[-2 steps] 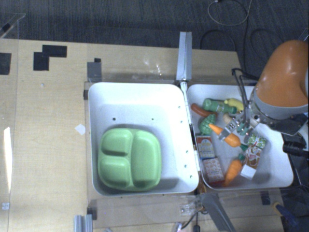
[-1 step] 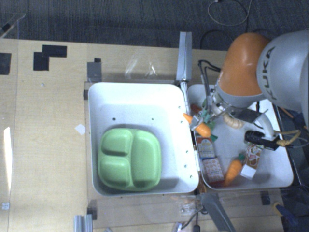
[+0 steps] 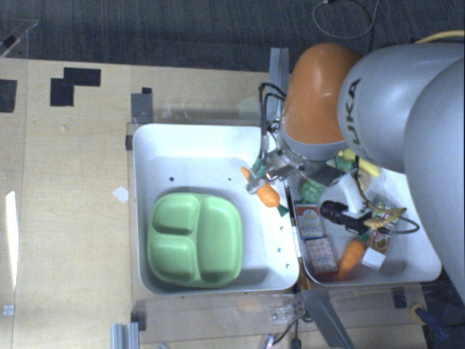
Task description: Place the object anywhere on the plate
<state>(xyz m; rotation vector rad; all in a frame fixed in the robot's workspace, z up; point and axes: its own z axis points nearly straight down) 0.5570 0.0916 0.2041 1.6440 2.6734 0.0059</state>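
Observation:
A light green plate (image 3: 195,238) with three compartments lies in the left bin (image 3: 189,140), towards its front. My gripper (image 3: 260,182) hangs over that bin's right side, close to the wall between the bins. It is shut on a small orange carrot-like toy (image 3: 268,195), whose orange body sticks out on both sides of the metal fingers, with a bit of green at its lower end. The toy is in the air to the right of the plate, apart from it.
The right bin (image 3: 418,267) holds an orange carrot-shaped piece (image 3: 352,257), a flat printed packet (image 3: 317,240), a green piece (image 3: 311,191) and a yellow piece (image 3: 361,165). The grey arm with its orange band (image 3: 320,93) covers the bin's back.

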